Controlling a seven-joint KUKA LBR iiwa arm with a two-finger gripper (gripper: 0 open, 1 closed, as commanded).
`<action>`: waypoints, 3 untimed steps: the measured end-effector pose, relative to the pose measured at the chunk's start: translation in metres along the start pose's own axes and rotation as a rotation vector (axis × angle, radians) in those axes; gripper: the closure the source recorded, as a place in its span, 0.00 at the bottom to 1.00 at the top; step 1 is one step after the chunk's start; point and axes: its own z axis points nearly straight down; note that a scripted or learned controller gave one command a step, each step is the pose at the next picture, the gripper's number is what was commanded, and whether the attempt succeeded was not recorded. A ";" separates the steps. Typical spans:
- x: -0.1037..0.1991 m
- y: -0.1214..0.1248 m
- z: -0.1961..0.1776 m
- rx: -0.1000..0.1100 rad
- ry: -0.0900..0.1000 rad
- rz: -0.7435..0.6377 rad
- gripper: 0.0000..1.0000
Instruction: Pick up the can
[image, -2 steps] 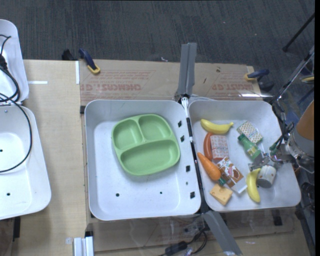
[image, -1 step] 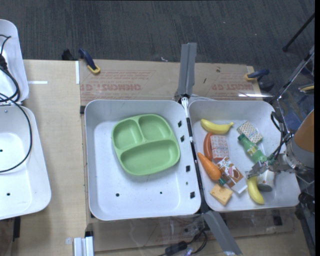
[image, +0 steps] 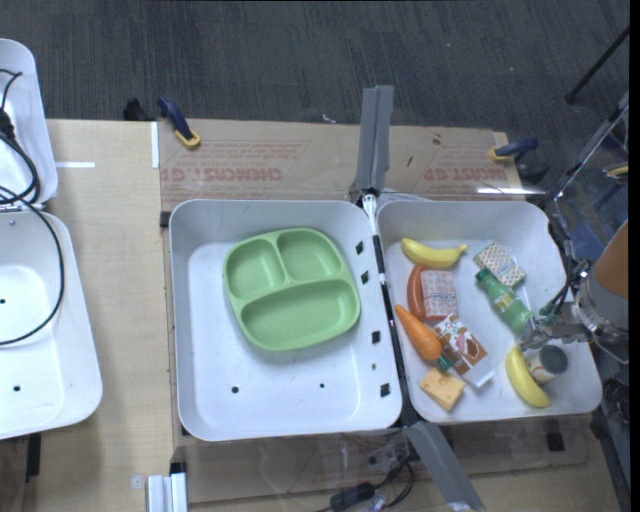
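A small round grey can (image: 549, 363) stands upright near the right bin's front right corner, seen from its top, beside a yellow banana (image: 524, 378). My gripper (image: 546, 338) hangs just above and behind the can, reaching in from the right, and partly covers its far edge. I cannot tell if it touches the can. A red cylinder with a white label (image: 432, 292) lies on its side in the middle of the same bin.
The right bin (image: 470, 212) also holds a second banana (image: 432, 252), a green bottle (image: 505, 300), a small patterned box (image: 499, 265), a carrot (image: 419, 334), a juice carton (image: 463, 350) and a cheese wedge (image: 443, 388). The left bin (image: 190, 330) holds a green divided plate (image: 291, 288).
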 end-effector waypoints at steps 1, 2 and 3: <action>-0.008 0.036 0.016 0.017 -0.002 0.009 1.00; -0.011 0.097 0.002 0.016 -0.003 0.037 1.00; -0.005 0.098 0.003 0.019 0.007 0.031 0.00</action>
